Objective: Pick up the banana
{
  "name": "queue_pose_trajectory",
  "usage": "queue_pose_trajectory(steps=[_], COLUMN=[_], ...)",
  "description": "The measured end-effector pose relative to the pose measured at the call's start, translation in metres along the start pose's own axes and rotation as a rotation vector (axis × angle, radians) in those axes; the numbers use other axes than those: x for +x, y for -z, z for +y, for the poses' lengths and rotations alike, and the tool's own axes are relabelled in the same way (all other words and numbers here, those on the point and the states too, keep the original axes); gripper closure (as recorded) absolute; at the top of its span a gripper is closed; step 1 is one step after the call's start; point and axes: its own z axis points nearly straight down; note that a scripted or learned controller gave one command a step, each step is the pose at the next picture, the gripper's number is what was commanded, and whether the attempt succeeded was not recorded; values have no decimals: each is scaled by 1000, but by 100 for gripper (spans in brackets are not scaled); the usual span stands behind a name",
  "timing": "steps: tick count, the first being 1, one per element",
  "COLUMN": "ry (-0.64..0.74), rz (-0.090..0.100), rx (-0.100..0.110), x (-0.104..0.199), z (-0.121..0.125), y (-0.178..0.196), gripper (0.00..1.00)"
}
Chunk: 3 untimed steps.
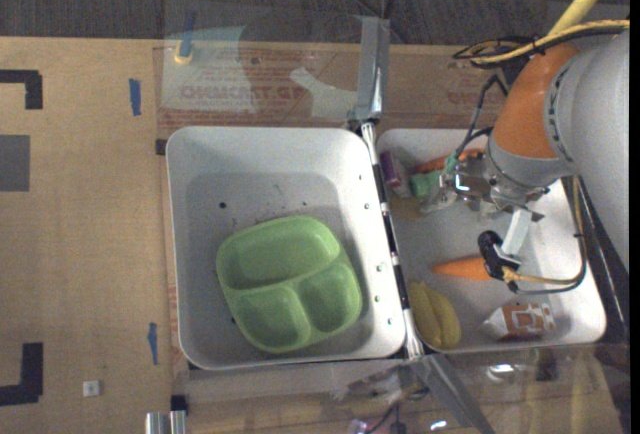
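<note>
I've got 2 white bins side by side on the worktop [80, 252], and the arm [600, 102] is in from the right, its orange band [530, 112] over the far-right corner of the right bin [592, 324]. The hand [452, 194] hangs over the far half of that bin, left of centre. From this angle I cannot tell whether it is released or clenched, and I see nothing held in it. The banana [437, 316] is down in the near-left corner of the right bin, lying lengthwise just beside the left wall, well apart from the hand. Between the 2, a carrot [456, 269] lies across the bin floor with its tip pointing left, just beyond the banana. To the right of the banana, near the front wall, there is a small white and orange carton [522, 320]. Just left of the hand I can make out a small green item [424, 185], a purple one [390, 172] against the left wall, and something orange [435, 163] beyond them; all 3 are too small to name. The left bin [190, 147] holds 1 green plate [290, 282] with 3 compartments, sitting toward its near side.
</note>
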Motion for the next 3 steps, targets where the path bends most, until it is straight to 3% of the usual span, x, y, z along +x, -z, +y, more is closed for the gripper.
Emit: queue_pose_trajectory(steps=[1,2,3], ry=[-75,-167,-148], rz=[-9,1,2], rx=[52,2,8], x=[8,-22,-111], z=[57,-13,-84], y=[-3,0,73], gripper=[0,0,0])
